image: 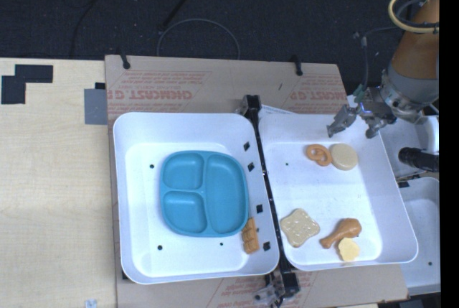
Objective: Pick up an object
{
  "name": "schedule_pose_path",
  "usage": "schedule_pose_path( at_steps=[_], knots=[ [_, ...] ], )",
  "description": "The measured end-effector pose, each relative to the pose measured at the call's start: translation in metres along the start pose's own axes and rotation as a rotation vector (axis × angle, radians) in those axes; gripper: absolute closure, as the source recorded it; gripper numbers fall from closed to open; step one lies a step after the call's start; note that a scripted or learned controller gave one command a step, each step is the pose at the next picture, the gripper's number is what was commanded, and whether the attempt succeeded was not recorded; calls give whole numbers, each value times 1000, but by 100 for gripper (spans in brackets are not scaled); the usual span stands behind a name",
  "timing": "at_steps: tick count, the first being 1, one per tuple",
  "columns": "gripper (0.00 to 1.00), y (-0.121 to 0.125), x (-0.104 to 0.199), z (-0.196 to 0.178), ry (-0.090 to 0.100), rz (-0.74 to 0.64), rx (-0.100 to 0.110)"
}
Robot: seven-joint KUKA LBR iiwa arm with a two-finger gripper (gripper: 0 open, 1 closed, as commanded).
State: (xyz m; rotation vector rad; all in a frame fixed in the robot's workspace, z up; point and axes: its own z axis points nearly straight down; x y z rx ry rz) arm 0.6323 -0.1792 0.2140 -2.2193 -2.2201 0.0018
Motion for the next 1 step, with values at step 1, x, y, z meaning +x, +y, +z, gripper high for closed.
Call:
schedule_pose_path(
  at_steps=[1],
  knots=[
    [0,5,5,62,1,-5,4]
  ],
)
